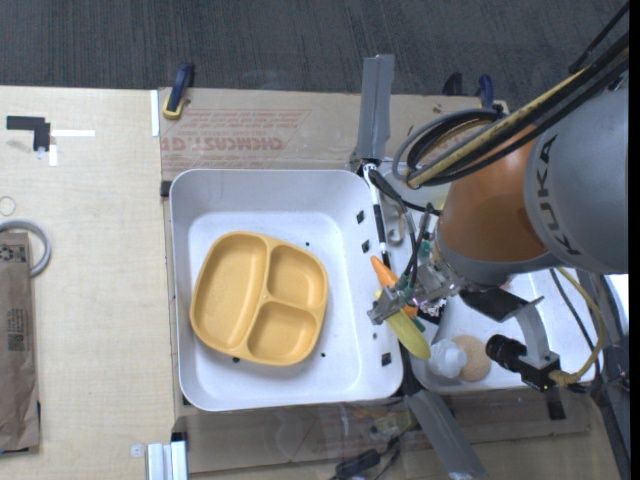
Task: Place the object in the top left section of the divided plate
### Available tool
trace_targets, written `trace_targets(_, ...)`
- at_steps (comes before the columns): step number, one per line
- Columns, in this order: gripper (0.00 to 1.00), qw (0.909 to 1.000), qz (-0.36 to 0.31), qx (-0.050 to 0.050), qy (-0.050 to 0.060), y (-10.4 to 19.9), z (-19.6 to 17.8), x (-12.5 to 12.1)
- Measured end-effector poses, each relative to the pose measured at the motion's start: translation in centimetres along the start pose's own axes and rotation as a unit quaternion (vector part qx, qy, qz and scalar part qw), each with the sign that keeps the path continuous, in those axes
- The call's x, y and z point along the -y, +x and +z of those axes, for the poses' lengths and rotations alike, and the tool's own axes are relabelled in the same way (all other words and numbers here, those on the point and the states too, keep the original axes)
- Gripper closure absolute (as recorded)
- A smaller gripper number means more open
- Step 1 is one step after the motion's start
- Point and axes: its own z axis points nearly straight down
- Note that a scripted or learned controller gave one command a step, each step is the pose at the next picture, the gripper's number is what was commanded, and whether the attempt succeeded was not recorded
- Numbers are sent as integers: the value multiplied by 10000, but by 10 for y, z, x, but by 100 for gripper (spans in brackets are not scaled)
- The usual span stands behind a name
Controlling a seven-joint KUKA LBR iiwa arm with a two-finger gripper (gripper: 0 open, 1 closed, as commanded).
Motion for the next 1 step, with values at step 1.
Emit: trace_targets(1, 100, 9994, 319, 6, -103, 76, 93, -37)
